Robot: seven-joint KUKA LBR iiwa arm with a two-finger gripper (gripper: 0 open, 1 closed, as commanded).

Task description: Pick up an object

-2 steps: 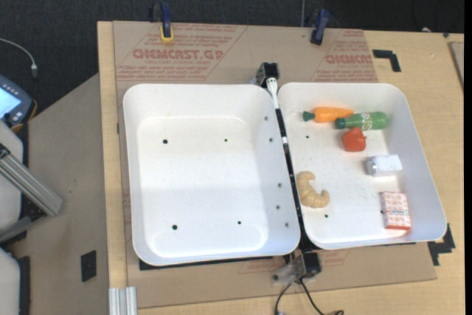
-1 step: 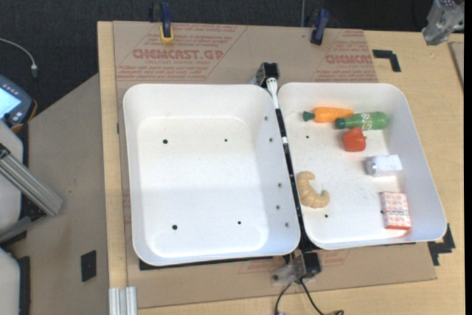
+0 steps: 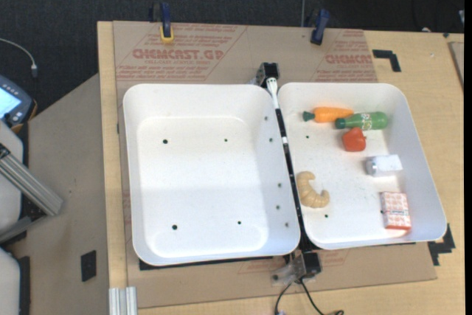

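- From the camera view, I see every candidate in the right bin; the left bin offers me nothing to go for, so my approach should come in over the right one.
- The croissant-shaped piece lies by itself near the divider, well apart from the rest; I judge it the easiest target, though its closeness to the bin wall may crowd one finger.
- The carrot, green bottle and red piece sit bunched near the far rim, bottle and red piece touching or nearly so; I would avoid that cluster, since a descent there risks nudging a neighbour.
- The small white-and-grey block and the red-and-white carton stand apart from each other; the carton looks flat and may be hard to get fingers under, though the view is too coarse for me to be sure.
- I cannot tell the state of the hand; before descending I would want it spread wide, aligned across the croissant's narrow middle.
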